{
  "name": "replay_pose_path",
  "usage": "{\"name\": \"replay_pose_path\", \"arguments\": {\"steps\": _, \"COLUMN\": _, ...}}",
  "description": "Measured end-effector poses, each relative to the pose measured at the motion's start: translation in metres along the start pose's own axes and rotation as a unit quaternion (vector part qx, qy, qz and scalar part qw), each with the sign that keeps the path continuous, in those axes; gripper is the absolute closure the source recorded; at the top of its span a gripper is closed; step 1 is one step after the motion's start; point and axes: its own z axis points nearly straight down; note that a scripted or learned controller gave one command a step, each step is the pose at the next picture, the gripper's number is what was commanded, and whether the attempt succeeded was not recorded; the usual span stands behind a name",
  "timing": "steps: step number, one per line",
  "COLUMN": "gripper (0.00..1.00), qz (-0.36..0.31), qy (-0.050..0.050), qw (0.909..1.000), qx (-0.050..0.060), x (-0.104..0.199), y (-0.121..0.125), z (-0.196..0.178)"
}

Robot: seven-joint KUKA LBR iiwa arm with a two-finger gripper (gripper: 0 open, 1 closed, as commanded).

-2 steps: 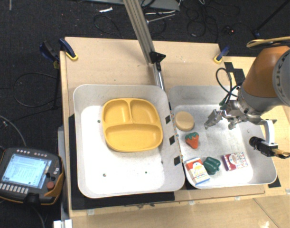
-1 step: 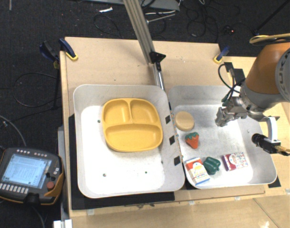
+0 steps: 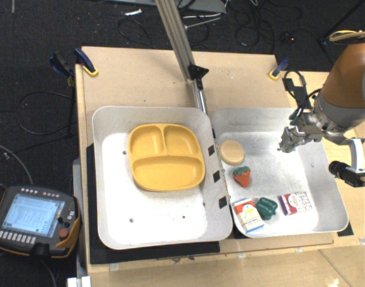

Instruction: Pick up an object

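The right bin (image 3: 272,121) holds a round tan disc (image 3: 232,152), a red strawberry toy (image 3: 242,176), a dark green toy (image 3: 266,207), a small red-and-white carton (image 3: 248,215) and a second printed box (image 3: 296,203). My gripper (image 3: 287,143) hangs over the right side of this bin, to the right of the disc and above the printed box. Nothing shows between its fingers, which point down and to the left.
The left bin (image 3: 110,178) carries a yellow divided plate (image 3: 166,156). A metal pole (image 3: 177,31) slants down to the seam between the bins. Clamps (image 3: 86,62) sit at the bench's back corners. A teach pendant (image 3: 33,220) lies on the floor at left.
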Motion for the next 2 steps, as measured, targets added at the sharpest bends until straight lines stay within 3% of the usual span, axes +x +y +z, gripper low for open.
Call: {"name": "replay_pose_path", "arguments": {"steps": 2, "gripper": 1.0, "qz": -0.001, "qy": 0.0, "qw": 1.0, "qx": 0.0, "x": 0.0, "y": 0.001, "z": -0.086}}
